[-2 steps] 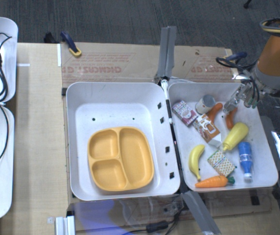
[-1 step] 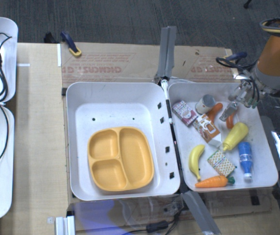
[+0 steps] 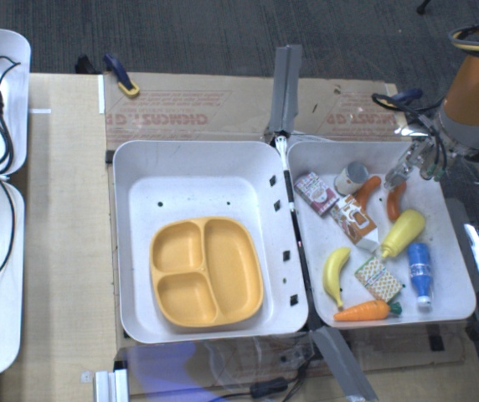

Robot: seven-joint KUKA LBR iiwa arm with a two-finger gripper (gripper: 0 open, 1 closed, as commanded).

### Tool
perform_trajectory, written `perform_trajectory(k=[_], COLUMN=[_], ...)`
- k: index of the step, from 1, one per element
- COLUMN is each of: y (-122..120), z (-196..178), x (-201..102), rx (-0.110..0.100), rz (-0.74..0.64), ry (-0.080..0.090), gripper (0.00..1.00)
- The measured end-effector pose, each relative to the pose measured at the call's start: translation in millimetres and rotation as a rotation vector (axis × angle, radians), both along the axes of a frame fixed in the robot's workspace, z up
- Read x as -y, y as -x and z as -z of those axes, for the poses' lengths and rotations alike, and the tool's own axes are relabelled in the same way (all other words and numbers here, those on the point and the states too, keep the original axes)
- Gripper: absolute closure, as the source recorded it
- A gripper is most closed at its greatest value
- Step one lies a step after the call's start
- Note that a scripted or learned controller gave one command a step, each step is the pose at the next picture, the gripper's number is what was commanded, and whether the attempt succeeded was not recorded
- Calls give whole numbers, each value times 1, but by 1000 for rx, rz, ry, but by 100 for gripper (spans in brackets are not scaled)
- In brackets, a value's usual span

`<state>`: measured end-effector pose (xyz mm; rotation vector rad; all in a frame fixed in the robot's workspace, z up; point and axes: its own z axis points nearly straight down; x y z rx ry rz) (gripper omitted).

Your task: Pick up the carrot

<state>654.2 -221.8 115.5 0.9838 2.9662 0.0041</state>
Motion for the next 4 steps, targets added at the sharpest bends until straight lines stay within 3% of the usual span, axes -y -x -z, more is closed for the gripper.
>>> perform_trajectory(k=[1, 2, 3, 4], y=[0, -1, -1, 3], z=[0, -11, -11, 23], x=[0, 0, 0, 0], rx=[0, 6, 6, -14], rz=[0, 1, 1, 24], ry=[0, 1, 1, -4], gripper=[0, 100, 0, 0])
